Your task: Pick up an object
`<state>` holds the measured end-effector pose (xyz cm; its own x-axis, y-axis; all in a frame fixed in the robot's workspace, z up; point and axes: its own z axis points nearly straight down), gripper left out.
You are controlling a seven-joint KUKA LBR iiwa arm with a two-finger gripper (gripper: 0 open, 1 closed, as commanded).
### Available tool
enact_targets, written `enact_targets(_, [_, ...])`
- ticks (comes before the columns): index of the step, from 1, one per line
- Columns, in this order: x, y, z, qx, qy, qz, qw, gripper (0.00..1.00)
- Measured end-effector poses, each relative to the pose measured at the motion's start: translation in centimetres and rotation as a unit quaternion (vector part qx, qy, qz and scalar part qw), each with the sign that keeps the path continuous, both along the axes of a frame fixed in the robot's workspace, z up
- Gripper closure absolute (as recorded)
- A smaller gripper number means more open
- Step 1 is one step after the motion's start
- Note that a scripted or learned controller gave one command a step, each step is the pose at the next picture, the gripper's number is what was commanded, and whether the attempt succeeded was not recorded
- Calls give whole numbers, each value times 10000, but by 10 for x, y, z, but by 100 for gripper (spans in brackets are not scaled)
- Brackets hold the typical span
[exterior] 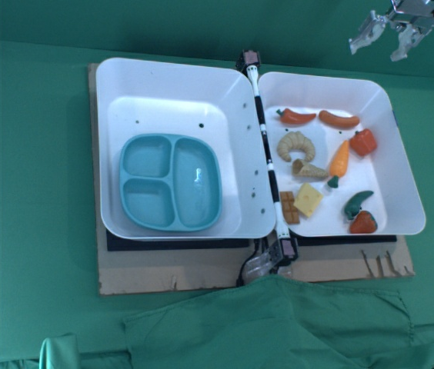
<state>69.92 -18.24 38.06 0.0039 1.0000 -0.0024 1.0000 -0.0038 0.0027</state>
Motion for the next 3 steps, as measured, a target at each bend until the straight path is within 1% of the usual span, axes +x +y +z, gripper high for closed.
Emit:
enact_targets(1, [1,-5,-81,3,30,1,10000,0])
enact_targets(2, [2,-6,-61,-31,-36,-4,10000,100])
enact_targets(3, [2,-6,-61,-29,-28,-6,10000,0])
